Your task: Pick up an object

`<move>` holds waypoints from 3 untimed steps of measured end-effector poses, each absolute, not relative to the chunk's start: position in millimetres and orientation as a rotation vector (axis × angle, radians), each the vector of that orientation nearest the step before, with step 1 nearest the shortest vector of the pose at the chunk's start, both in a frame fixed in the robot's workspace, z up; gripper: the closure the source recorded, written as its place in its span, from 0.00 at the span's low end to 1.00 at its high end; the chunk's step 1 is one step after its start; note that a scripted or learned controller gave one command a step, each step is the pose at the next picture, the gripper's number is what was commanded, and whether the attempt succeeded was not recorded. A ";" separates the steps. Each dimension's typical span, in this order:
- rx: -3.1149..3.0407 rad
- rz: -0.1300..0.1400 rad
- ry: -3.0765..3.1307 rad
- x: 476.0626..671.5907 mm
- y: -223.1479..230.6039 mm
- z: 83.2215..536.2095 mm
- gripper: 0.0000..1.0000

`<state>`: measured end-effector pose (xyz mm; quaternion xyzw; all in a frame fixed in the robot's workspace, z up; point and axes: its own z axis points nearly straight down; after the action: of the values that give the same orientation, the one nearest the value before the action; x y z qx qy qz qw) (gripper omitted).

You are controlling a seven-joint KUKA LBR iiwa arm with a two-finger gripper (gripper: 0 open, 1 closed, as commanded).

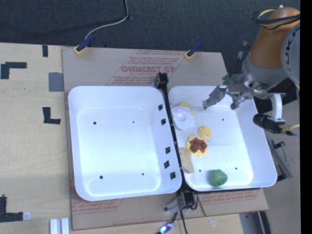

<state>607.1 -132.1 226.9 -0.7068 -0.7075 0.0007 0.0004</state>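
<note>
The right bin (pixel 243 135) holds several small objects along its left side. A white rounded piece (pixel 181 116) lies beside a pale yellow piece (pixel 186 106). Below them sit a yellow lump (pixel 204 131), a yellow disc with red spots (pixel 197 146), a tan stick (pixel 186 161) and a green ball (pixel 218 177). My gripper (pixel 224 99) hangs over the bin's far part, above and to the right of the white piece. Its fingers are spread apart with nothing between them.
The left bin (pixel 117 140) stands next to the right one, with a black divider clip strip (pixel 165 130) between them. Both rest on a cardboard sheet (pixel 146 69) held by blue-yellow clamps (pixel 84 44). A cable (pixel 124 9) runs at the back.
</note>
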 end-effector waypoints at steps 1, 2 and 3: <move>-2.216 0.011 -2.214 596.5 -142.8 117.5 0.00; -2.219 0.003 -2.224 572.3 -111.9 82.9 0.00; -2.222 0.001 -2.224 573.7 -113.5 95.4 1.00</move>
<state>573.7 -113.5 95.4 -0.7067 -0.7075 0.0004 -0.0011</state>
